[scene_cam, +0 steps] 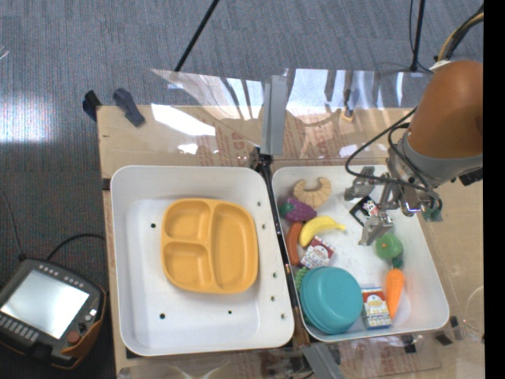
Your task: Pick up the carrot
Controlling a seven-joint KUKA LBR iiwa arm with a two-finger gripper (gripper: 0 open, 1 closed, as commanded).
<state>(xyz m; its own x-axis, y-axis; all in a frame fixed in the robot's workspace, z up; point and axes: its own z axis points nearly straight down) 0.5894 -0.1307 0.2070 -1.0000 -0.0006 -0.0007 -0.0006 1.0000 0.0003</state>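
End effector (377, 229) open, holding nothing — carrot (394, 290) orange, tapered, lying below it.

Two white bins sit side by side on the counter (158, 144). The left bin (134, 212) holds a yellow plate (210, 245) with three parts. The right bin (430, 290) is full of toy food. The carrot (394, 289) lies near the right wall, just below a green ball (388, 248). A small box (376, 308) touches the carrot on its left, next to a teal bowl (331, 299). A banana (319, 228), a croissant (312, 190) and purple grapes (297, 208) lie farther up. The jaws (377, 229) hang over the bin, just above the green ball and apart from the carrot.
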